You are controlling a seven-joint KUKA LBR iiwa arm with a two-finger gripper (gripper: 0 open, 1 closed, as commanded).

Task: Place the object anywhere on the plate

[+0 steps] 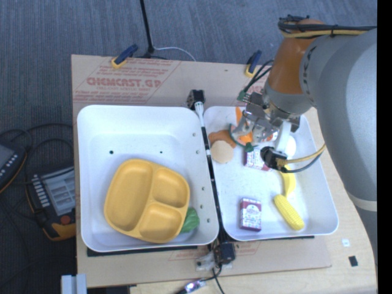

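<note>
Reaching into the right bin (324, 222), the gripper (254, 127) is lowered over mixed items; its grip cannot be told. Nothing is yet carried to the yellow plate (147, 201); a secure pick is needed first.

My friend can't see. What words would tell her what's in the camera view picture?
A grey robot arm with an orange band lowers its gripper into the right white bin, among a round tan bun, a yellow plastic corn cob and a small dark red box. The left white bin holds a yellow divided plate.
</note>
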